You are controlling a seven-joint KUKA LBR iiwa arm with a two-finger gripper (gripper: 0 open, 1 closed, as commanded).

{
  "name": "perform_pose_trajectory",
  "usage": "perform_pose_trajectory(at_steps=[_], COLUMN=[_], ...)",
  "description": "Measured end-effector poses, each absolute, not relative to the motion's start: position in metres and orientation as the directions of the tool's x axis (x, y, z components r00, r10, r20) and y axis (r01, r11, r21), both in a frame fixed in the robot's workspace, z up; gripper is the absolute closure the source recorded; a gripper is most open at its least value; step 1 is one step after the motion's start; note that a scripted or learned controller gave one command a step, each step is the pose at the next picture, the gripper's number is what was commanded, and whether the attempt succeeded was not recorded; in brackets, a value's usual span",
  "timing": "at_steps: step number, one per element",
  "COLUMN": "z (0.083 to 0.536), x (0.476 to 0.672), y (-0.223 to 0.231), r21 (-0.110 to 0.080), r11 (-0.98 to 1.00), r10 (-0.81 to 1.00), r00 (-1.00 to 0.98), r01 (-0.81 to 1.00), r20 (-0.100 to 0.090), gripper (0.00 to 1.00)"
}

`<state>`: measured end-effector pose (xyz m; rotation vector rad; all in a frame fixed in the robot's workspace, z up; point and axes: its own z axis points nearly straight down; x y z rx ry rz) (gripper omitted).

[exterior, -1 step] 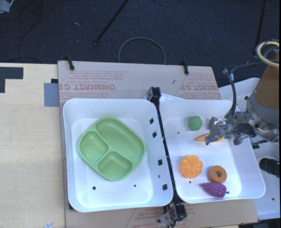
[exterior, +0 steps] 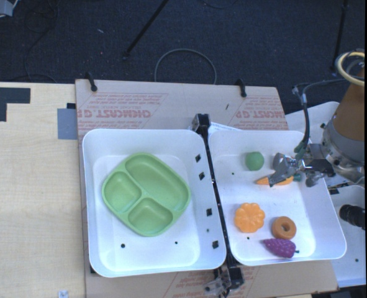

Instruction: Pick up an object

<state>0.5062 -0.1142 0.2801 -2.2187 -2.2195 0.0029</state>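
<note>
In the right bin [exterior: 323, 203], my gripper [exterior: 282, 166] reaches in from the right and hangs low over a small orange carrot-shaped toy [exterior: 271, 180], partly covering it. Just to its left lies a green ball [exterior: 254, 160]. Nearer the front of the same bin are an orange pumpkin toy [exterior: 249, 218], a brown doughnut [exterior: 284, 228] and a purple bunch of grapes [exterior: 280, 248]. Whether the carrot toy is gripped is hidden by the gripper body.
The left bin [exterior: 96, 166] holds a green divided plate [exterior: 146, 193]. A black divider [exterior: 211, 191] runs between the two bins. Cables and the arm's grey wrist [exterior: 348, 141] crowd the right bin's right rim.
</note>
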Motion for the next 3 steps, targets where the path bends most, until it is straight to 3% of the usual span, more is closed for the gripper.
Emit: perform_pose_trajectory(at_steps=[1, 3], z=[0.237, 0.108], x=[0.503, 0.500], y=[-0.114, -0.110], r21=[-0.007, -0.010], r11=[0.000, 0.000], r10=[1.000, 1.000], r00=[0.000, 0.000], r01=[1.000, 1.000], r20=[0.002, 0.003], gripper=[0.00, 0.00])
